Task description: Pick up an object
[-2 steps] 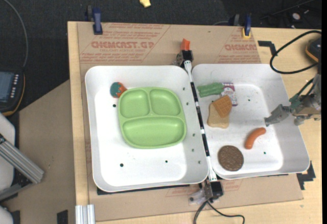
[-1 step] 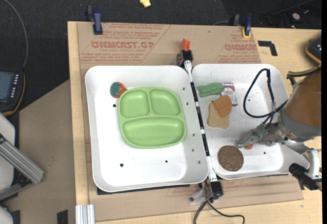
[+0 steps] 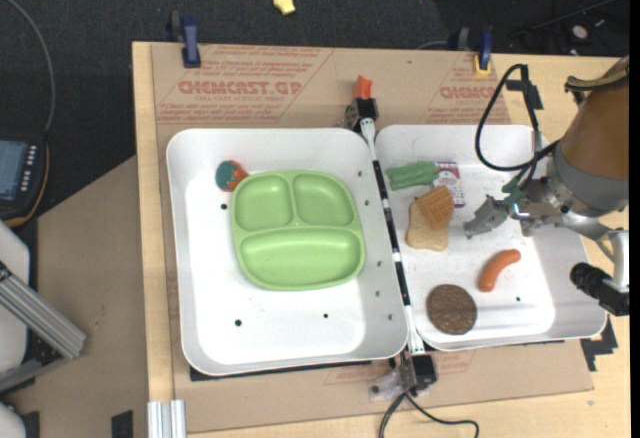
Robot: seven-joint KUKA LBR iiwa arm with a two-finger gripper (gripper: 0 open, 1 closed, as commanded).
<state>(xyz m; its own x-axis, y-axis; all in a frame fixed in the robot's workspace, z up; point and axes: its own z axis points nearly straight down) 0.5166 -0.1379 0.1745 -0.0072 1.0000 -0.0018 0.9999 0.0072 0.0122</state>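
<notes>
Gripper [image 3: 487, 217] at frame right over the right bin [image 3: 530, 326], fingers narrow, holding nothing. Nearest pick: sausage [image 3: 498, 269] just below, bread slice [image 3: 432, 218] to its left. Risk: descending between them, closing on air.

Even, bright overhead light — soft shadows, slightly grainy focus.

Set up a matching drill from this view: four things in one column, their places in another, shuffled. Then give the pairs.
Things:
1. green divided plate
2. brown round patty
3. orange sausage
4. small red and green ball

Places:
A. right bin, near its front edge
B. left bin, touching the plate's far-left corner
C. middle of the left bin
D. right bin, just in front of the gripper

Pairs: 1-C, 2-A, 3-D, 4-B
</notes>
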